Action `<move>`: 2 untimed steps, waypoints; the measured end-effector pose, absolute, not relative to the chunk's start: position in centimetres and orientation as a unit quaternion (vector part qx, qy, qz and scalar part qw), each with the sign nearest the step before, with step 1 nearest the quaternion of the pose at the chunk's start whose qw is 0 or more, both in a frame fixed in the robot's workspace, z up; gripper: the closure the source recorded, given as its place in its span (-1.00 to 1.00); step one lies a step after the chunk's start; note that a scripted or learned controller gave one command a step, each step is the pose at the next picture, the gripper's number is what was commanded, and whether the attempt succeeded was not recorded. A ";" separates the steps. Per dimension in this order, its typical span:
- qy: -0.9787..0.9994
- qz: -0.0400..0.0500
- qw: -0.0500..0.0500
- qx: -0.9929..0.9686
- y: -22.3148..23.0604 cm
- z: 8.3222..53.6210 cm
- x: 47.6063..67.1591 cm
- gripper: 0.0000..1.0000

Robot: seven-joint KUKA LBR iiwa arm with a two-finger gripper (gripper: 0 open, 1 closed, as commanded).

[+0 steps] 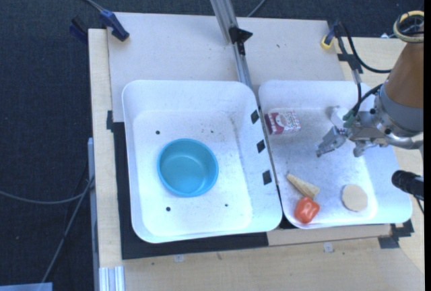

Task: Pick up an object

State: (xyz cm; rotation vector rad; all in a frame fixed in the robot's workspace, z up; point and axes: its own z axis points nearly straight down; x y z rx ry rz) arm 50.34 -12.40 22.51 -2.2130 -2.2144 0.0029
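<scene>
Orange-red rounded plastic toy (306, 209) sits at the right bin's (377, 219) near edge, with one tan wedge (302, 184), one beige round disc (355, 198). One smooth blue bowl (188, 167) in the left bin (145, 98). Farther back, one red-white carton (282, 122). Metal gripper (331, 142) hovers with nothing in it, can't tell how open.

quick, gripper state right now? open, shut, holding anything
Gripper: cannot be told whether open or shut; nothing seen held. It hangs over the right bin, apart from the carton.
</scene>
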 end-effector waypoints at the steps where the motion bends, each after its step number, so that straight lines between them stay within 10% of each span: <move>1: -0.707 0.004 0.010 -0.707 -11.9 16.1 49.8 -1.00; 2: -0.707 0.004 0.011 -0.707 -10.8 10.1 49.8 -1.00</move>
